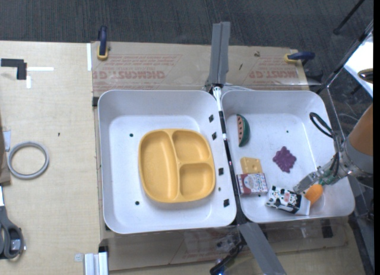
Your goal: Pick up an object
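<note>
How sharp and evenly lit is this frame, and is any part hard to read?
Camera view: even, soft light, faint shadows inside both bins; the yellow divided plate and watermelon slice read sharply. At the right bin's lower right, the gripper beside the orange object is small and slightly smeared, with bright glare behind it.

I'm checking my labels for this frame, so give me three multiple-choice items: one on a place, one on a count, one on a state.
1. Where does the yellow plate lie?
A. left bin
B. right bin
C. on the bench

2. How many compartments does the plate have?
A. two
B. three
C. five

3. How does the orange ball sit relative to the gripper?
A. far away, across the bin
B. close beside it in the right bin
C. in the other bin

Answers: 1 A, it rests in the left bin. 2 B, two ridges make three wells. 3 B, the ball lies just below the gripper.
</note>
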`<state>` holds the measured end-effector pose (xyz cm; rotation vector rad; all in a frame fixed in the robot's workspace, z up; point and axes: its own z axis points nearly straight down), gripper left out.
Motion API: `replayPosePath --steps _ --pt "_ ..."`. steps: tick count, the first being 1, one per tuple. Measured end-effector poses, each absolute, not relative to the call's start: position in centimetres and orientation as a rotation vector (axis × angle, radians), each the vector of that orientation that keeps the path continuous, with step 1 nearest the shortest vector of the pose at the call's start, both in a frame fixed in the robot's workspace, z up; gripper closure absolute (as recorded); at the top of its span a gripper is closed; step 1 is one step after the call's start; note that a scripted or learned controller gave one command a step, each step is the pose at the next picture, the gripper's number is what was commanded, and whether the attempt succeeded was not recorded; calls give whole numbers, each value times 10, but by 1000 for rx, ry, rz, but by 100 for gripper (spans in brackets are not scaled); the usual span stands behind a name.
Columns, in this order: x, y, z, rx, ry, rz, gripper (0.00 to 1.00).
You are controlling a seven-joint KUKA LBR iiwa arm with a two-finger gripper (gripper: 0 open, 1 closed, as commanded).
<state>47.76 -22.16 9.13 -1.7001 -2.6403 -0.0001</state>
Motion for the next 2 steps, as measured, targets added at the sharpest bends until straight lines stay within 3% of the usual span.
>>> replayPosePath --steps 1,2 --pt "479 -222 100 -1698 -2645 0 100" --pt "528 -159 91 -2148 -2292 1 100"
